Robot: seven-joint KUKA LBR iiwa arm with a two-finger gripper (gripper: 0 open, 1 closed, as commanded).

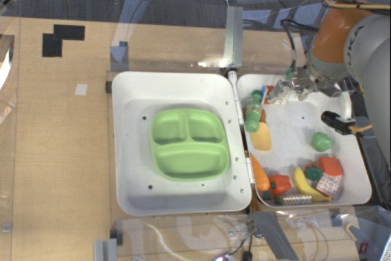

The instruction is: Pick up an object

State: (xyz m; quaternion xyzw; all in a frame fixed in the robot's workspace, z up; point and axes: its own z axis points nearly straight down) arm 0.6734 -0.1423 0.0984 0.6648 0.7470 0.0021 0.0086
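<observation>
While our arm (357, 40) is reaching in from the right, we are hovering our jaws (292, 87) over the far edge of the right bin (305, 116).

We are seeing nothing between the jaws, though we cannot tell whether they are parted or closed. The objects are lying nearer the camera than the jaws: a green bottle (253, 112) and a yellow piece (261, 137) along the bin's left wall, a green ball (322, 142) towards its right, and a carrot (260, 176), a red pepper (280, 184), a banana (306, 184) and a red carton (330, 174) crowding the near edge. On the tabletop (55, 150), the left bin (128, 131) is holding a green divided plate (190, 144).
</observation>
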